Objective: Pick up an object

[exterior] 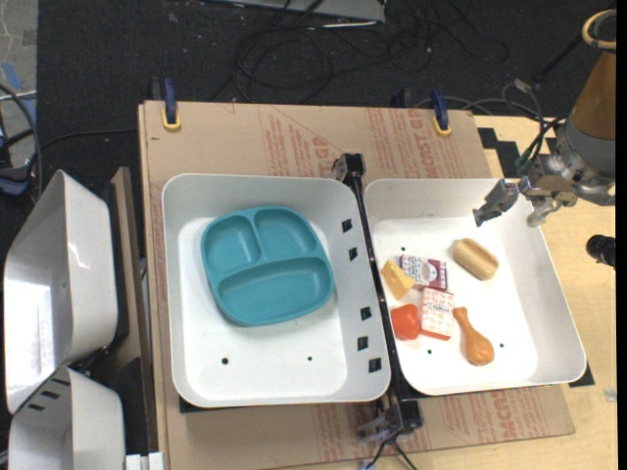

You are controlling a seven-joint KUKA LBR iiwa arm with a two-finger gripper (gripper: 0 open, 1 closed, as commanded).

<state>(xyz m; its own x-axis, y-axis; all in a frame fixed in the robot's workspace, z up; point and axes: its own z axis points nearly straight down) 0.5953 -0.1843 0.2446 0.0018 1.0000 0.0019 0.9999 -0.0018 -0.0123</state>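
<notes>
Hovering over right bin (549, 360) far edge, gripper (516, 204) is showing fingers spread, gripping nothing; approach step; next move is calling for descent onto bread roll (475, 258).

The bench (323, 140), a brown board surface, carries two shallow white bins side by side: the left bin (186, 360) and the right bin (549, 355).
</notes>
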